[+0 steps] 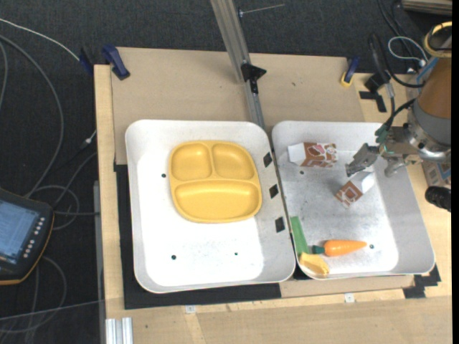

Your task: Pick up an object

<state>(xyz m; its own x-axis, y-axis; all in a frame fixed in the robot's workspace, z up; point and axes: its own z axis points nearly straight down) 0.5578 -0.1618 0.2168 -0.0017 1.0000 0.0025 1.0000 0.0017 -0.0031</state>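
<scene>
From the overhead camera: a tan, matte worktop (186, 95) carrying two shallow white bins with rounded corners, side by side. Left bin (143, 213), smooth plastic, holds a yellow divided plate (214, 180) with three compartments, two small above one large, glossy and rounded at the corners; nothing lies in the compartments. Right bin (409, 221), its floor faintly speckled grey, holds four items. First, a small carton (313, 154) printed brown and white, lying on its side near the bin's far left corner; its print is too small to read. Second, a smaller brown-and-white box (349, 192), tilted, near the bin's middle, lettering likewise illegible. Third, an orange toy carrot (345, 247), smooth and tapered, lying along the near wall with its tip toward the right. Fourth, a pale yellow piece (313, 264) in the near left corner, shape hard to make out, just beside a green strip (297, 233) that stands along the bin's left wall. The gripper (367, 160), grey metal, hangs over the right bin just above and right of the smaller box; its two fingers appear spread apart with nothing between them. The arm's wrist is cut off at the right edge. A slanted aluminium post (228, 20) rises from the worktop's far side. Blue clamps (115, 61) hold the far corners. A handheld screen (18, 235) rests on the dark floor at left, partly cropped.
</scene>
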